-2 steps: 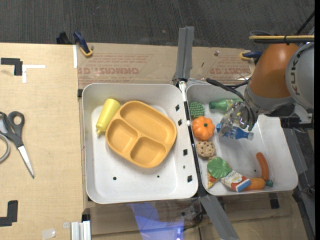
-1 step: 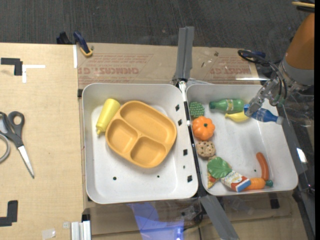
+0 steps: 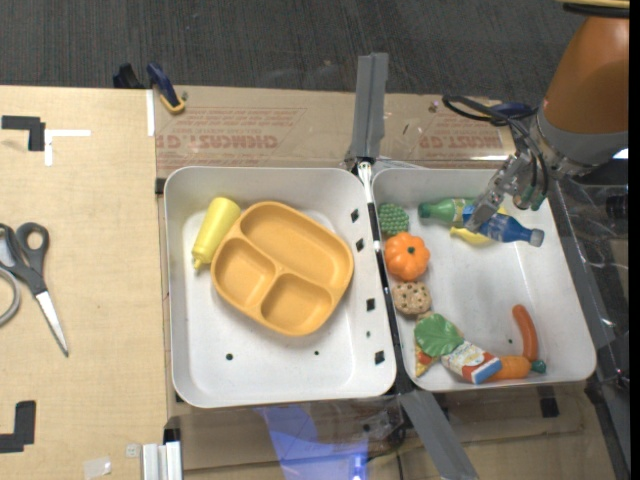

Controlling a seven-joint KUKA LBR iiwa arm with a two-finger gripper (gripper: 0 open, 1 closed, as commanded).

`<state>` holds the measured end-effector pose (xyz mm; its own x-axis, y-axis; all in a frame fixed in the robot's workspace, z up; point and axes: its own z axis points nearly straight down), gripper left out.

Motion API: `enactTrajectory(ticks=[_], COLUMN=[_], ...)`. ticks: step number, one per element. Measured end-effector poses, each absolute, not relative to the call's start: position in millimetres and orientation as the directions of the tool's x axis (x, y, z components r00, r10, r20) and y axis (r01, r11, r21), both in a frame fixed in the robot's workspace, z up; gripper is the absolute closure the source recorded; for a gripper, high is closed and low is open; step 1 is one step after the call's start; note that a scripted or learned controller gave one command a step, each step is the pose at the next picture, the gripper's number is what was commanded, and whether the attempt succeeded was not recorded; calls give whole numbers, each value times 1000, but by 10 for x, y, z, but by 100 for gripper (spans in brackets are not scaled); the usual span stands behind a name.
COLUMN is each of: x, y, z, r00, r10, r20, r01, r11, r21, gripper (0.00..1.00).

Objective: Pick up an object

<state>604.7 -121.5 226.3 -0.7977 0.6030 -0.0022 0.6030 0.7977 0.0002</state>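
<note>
The right bin (image 3: pixel 487 286) holds a blue bottle (image 3: pixel 516 232), a green bottle (image 3: pixel 444 209) and a small yellow piece (image 3: pixel 466 234) along its far side. My gripper (image 3: pixel 493 208) hangs at that far side, just over the gap between the two bottles, right above the yellow piece. Nothing is visibly lifted. An orange pumpkin (image 3: pixel 407 255), a cookie (image 3: pixel 410 298) and a green knobbly piece (image 3: pixel 393 217) lie by the bin's left wall. At the near side sit a green leaf (image 3: pixel 437 333), a small carton (image 3: pixel 470 364), a carrot (image 3: pixel 516 367) and a red sausage (image 3: pixel 525 328).
The left bin (image 3: pixel 195 368) carries a yellow divided plate (image 3: pixel 280 266) and a yellow bottle (image 3: pixel 214 230) beside it. Scissors (image 3: pixel 35 278) lie on the wooden bench at the far left. A grey divider bar (image 3: pixel 368 118) stands behind the bins.
</note>
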Motion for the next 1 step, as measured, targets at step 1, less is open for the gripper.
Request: enactTrajectory(ticks=[1], x=[5948], y=[-673], z=[2469], r00=[-792], r10=[610], r20=[-2], r01=[610], r11=[792], r21=[0], gripper=[100])
